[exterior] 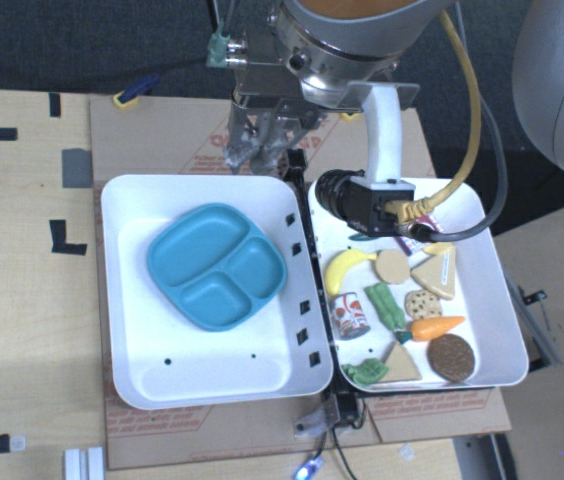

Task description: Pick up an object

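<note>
From the camera view, the end effector (262,146) hangs above the far rim of the left bin (127,268), over the table; its tips blur together, so I cannot tell their state, and nothing is seen between them. The left bin carries a blue divided tray (217,265), probably a drop-off spot. The pickable things crowd the right bin (497,308): a banana (345,265), a green pod (386,305), a carrot (435,327), a brown cookie (452,357). Packed so tightly, they likely call for a careful descent.
</note>
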